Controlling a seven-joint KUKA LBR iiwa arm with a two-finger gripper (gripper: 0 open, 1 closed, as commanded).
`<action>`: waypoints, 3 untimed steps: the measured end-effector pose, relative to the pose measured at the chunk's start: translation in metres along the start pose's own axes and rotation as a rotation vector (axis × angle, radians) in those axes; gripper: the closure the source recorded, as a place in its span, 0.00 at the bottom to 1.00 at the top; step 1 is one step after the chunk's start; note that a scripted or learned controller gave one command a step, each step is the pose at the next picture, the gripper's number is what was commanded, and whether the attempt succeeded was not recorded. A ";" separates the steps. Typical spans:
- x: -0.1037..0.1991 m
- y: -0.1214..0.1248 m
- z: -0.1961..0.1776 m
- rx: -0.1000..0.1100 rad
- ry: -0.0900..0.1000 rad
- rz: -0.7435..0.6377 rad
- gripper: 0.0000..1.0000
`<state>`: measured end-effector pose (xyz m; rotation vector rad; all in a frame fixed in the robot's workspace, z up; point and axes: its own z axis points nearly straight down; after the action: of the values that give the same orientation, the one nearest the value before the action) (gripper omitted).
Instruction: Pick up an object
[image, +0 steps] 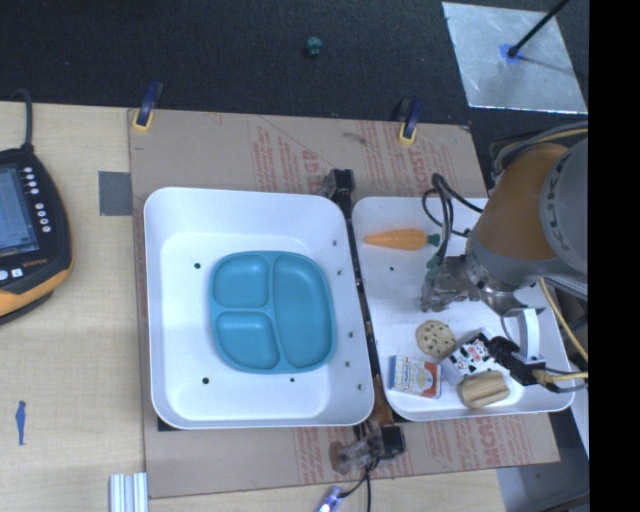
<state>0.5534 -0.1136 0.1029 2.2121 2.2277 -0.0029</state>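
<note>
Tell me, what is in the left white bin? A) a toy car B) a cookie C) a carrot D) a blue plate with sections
D: the left bin holds a blue divided plate, while the carrot and the cookie lie in the right bin.

The left white bin (160, 300) serves as the landmark. Inside it, near the middle, lies a blue divided plate (271, 309) with three compartments. The bin sits on a brown cardboard sheet (250, 150), held at its far edge by two blue-and-yellow clamps (148, 104). Left of the bin, on the wooden counter (70, 400), rests a black-and-orange handheld controller (28, 232). A grey tape patch (114, 192) lies just beside the bin's far-left corner.
</note>
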 end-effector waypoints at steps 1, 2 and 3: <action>0.000 0.000 0.000 0.000 -0.001 -0.001 0.00; 0.016 -0.044 0.011 0.004 0.002 0.002 0.00; 0.021 -0.026 0.011 0.003 0.002 0.001 0.00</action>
<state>0.5274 -0.0924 0.0916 2.2162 2.2291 -0.0042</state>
